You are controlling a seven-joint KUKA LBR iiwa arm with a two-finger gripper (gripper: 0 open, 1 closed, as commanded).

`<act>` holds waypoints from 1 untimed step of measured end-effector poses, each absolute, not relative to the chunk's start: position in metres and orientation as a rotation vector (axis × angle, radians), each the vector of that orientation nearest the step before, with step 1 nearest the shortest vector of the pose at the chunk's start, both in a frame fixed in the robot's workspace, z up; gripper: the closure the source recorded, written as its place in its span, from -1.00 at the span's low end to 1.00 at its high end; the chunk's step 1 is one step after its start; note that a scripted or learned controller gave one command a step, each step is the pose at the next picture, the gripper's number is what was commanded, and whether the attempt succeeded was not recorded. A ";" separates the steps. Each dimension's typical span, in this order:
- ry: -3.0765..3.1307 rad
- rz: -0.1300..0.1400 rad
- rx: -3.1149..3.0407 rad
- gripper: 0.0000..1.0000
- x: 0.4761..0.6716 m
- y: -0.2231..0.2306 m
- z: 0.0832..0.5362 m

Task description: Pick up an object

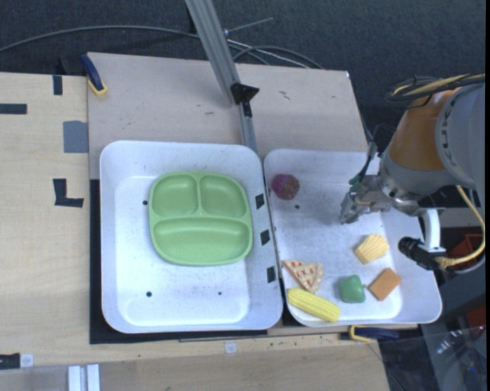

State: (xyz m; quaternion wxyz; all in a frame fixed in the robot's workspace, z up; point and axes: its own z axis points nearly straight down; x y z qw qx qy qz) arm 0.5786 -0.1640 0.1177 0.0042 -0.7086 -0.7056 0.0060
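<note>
My gripper (350,213) hangs low over the right bin (318,222), near its right side, with bare bin floor under its tip. A purple round toy (286,186) lies to its left. A yellow ridged piece (371,248) sits just below and right of the gripper. Along the bin's front lie a pizza slice (304,274), a corn cob (313,304), a green piece (352,288) and an orange block (384,283). Nothing shows between the fingers.
The left bin (123,218) holds a green divided plate (201,218). A metal pole (219,47) slants down from the top to the bins' back edge. The arm's orange band and grey body (428,149) stand over the right bin's right rim.
</note>
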 end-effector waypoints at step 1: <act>-2.225 -0.003 -2.221 1.00 0.586 -0.159 0.163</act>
